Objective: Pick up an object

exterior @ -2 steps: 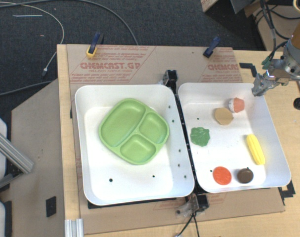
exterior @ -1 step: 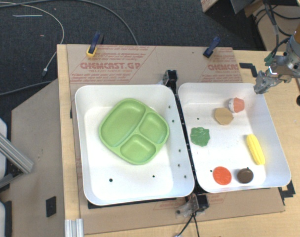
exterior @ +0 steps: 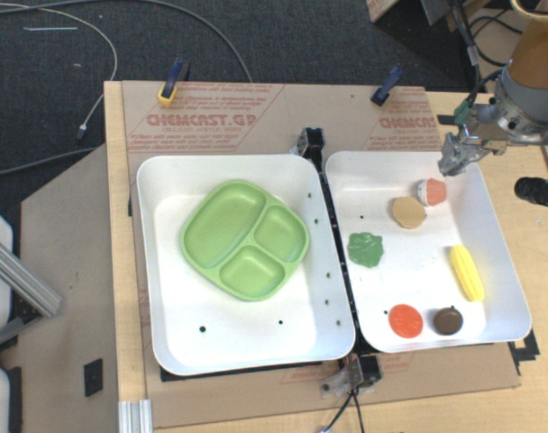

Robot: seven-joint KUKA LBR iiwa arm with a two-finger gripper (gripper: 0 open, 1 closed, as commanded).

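The right bin holds several small items: a tan round bun-like piece, a small pink and white piece, a green leafy piece, a yellow corn cob, an orange-red disc and a dark brown ball. My gripper hangs over the far edge of the right bin, just above and right of the pink and white piece. Nothing shows between its fingers.
The left bin carries a green divided plate. A black clamp sits at the far end of the seam between the bins. Blue clips pin the cardboard at the back.
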